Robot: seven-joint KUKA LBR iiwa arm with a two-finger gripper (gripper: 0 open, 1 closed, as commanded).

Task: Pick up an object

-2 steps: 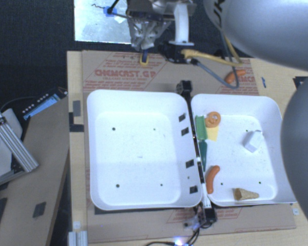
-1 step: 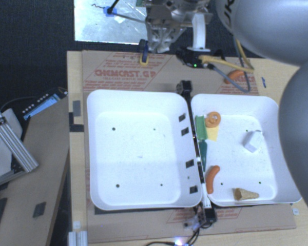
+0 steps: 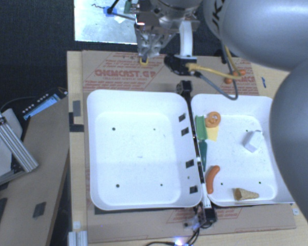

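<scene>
The grey arm (image 3: 277, 29), smooth and rounded with a dull metal sheen, fills the top right corner and runs down the right side, cut off by the frame and hiding part of the right bin's far edge. Beneath everything lies a flat sheet of brown cardboard (image 3: 118, 70) printed with red lettering. On it sit two shallow white plastic bins with rounded corners: the left bin (image 3: 138, 147) shows a matte floor with a few small dark dots, and the right bin (image 3: 236, 158) holds all the loose things. Largest of these is a long dark green strip (image 3: 200, 137) lying along the bin's left wall, partly merged with the black clips on the divider so its outline is hard to read. Next to it sits a pale yellow block (image 3: 212, 132), with an orange ring (image 3: 213, 119) like a small doughnut touching its top. Lower down lies a curved orange sausage shape (image 3: 211, 179), and near the front edge a tan cone-like wedge (image 3: 245, 193). A small pale grey block (image 3: 251, 141) rests apart toward the right, blurred against the white. The gripper (image 3: 149, 47) hangs above the cardboard behind the left bin, well away from those things; whether its fingers are apart or together cannot be made out.
</scene>
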